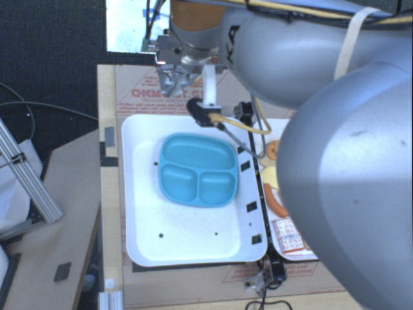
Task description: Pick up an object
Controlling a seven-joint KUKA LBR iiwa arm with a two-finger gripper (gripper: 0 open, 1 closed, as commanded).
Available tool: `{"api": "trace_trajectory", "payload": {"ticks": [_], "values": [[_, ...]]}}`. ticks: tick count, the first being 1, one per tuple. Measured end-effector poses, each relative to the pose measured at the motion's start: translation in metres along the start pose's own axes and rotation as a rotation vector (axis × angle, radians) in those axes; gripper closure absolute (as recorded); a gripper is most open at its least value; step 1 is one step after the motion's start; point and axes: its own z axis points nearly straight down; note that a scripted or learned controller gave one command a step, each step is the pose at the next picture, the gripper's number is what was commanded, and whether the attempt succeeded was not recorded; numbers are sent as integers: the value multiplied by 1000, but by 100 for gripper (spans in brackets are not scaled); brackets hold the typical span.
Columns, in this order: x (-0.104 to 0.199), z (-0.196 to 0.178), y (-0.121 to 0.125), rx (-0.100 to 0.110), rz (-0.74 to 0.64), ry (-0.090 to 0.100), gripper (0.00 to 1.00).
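The grey arm (335, 108) fills the right and upper part of the camera view, its orange band (200, 5) showing near the top edge above the wrist. The pincer (173, 86) hangs beyond the far rim of the left bin (139, 192), over the cardboard sheet with red print (139, 95) that lies on the worktop (71, 173); nothing sits between its fingers, and whether they are spread or pressed together I cannot tell from this angle. A yellow cable (242, 124) loops down from the wrist across the far corner between the two bins. In the left bin lies a blue divided tray (197, 170), flat on the white floor toward the far half, with one large compartment on its far side and two smaller ones on the near side. The right bin (284, 254) is mostly hidden under the arm; along its left edge show a round tan piece (272, 150), an orange sausage-shaped thing (275, 201) and a small printed card (288, 234) nearer the front. Aluminium rails (26, 173) lean at the left edge of the scene, well apart from the bins
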Motion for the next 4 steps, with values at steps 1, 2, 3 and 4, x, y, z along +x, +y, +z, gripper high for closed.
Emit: {"api": "trace_trajectory", "payload": {"ticks": [1, 2, 3, 4], "values": [[-6, 68, -2, 16, 9, -7, 100], [-4, -44, -53, 13, 4, -6, 100], [-34, -3, -103, 19, 12, -8, 100], [-69, -23, -172, 18, 13, -7, 100]]}}
